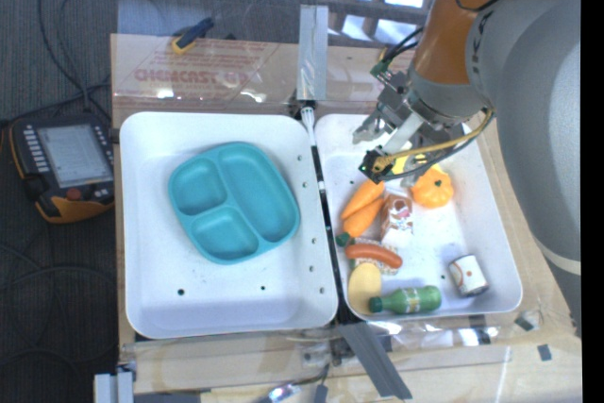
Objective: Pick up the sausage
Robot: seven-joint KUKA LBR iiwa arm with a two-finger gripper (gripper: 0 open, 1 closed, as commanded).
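The sausage (374, 254) is a short red-orange link lying flat in the right bin (500, 241), near its left wall. It sits just below the carrot (361, 206) and above a yellow fruit (364, 279). My gripper (372, 135) hangs over the upper part of the right bin, well above the sausage and apart from it, with the carrot lying between them. Nothing shows between its tips.
Around the sausage lie a green bottle (406, 300), a small white and red packet (399, 215), an orange pumpkin-like toy (434, 189) and a small can (467, 274). The left bin (151, 297) holds a teal divided plate (233, 201).
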